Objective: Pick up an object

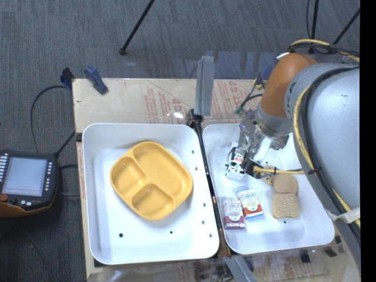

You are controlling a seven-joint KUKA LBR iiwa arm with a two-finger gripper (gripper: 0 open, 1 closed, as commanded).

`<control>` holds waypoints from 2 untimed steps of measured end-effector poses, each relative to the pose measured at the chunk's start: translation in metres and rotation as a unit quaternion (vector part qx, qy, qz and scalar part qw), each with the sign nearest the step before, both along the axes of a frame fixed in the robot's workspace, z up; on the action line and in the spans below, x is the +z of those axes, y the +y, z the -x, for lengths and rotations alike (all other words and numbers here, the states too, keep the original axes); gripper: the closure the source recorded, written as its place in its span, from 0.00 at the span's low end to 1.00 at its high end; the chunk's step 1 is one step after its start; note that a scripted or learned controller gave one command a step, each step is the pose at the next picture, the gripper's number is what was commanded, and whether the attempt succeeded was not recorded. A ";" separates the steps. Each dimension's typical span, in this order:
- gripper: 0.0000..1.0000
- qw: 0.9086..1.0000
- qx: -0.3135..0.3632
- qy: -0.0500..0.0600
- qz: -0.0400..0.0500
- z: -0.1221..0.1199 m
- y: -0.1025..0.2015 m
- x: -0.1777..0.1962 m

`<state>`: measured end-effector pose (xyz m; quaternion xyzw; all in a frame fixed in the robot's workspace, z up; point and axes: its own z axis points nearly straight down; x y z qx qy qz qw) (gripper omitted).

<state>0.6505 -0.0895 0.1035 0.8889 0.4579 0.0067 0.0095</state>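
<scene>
My gripper hangs low over the upper left part of the right bin, above bare white floor. Just below it lie a dark red packet and a red and white carton, side by side. To their right sit a square slice of toast and a round brown bun. These things lie apart from the gripper, the bun closest to the wrist. A yellow divided plate rests in the middle of the left bin.
The bulky grey arm with its orange band covers the right bin's far right side. A yellow cable runs from the wrist. A grey post stands behind the divider between the bins. A teach pendant lies on the floor at left.
</scene>
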 end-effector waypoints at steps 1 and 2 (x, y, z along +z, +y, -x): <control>1.00 0.996 -0.092 0.009 -0.007 0.011 0.078 0.086; 1.00 0.972 -0.236 0.009 -0.007 0.039 0.050 0.162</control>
